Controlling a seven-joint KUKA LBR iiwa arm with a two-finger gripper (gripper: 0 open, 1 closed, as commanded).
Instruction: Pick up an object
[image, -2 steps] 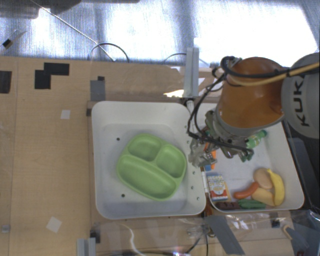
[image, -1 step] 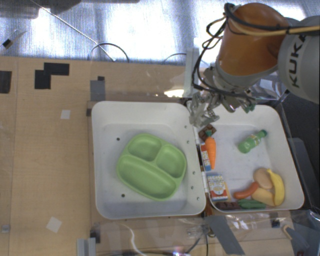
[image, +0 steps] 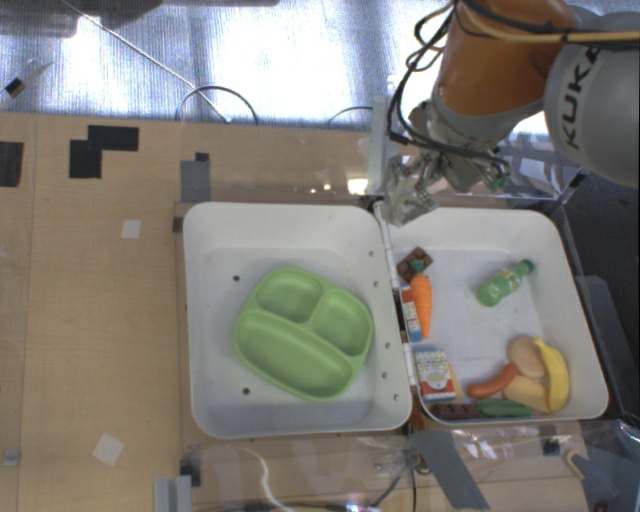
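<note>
My gripper (image: 408, 203) hangs over the far left corner of the right bin (image: 560, 240), near the divider between the bins. Its fingers are blurred against the rim. Below it in the right bin lie a small brown block (image: 415, 264) and an orange carrot (image: 422, 303) along the left wall. A green bottle (image: 503, 282) lies in the middle of that bin. At the near side rest a small juice carton (image: 434, 373), a red sausage (image: 492, 382), a yellow banana (image: 555, 374), a tan round piece (image: 525, 355) and a green pod (image: 503, 408).
The left bin (image: 205, 300) holds a green divided plate (image: 304, 331). The grey arm with its orange band (image: 495, 50) looms over the far right. Cables (image: 215, 100) lie on the bench behind the bins.
</note>
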